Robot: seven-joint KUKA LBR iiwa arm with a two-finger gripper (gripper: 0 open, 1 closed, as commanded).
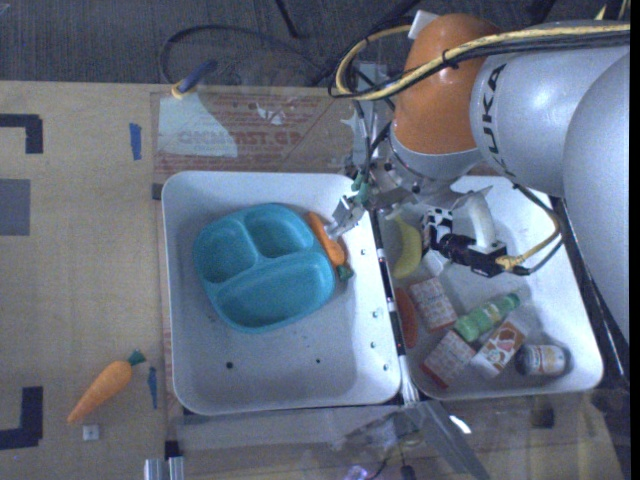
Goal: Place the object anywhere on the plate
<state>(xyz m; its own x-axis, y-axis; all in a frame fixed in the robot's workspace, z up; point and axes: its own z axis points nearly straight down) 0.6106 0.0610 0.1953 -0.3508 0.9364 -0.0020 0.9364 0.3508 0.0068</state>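
Hanging over gap between two bins, gripper (pixel 352 208) sits just beside plate (pixel 262 264), at its right edge. Orange carrot (pixel 327 240) lies against that edge, one end by gripper tip. Cannot tell if pincer is wide, narrow or holding carrot: too small, arm covers it. Risk: carrot rests on rim, half off, so could slide down into bin (pixel 290 368). Second carrot (pixel 100 388) lies on bench, far left. Right bin's toys partly hidden under arm.
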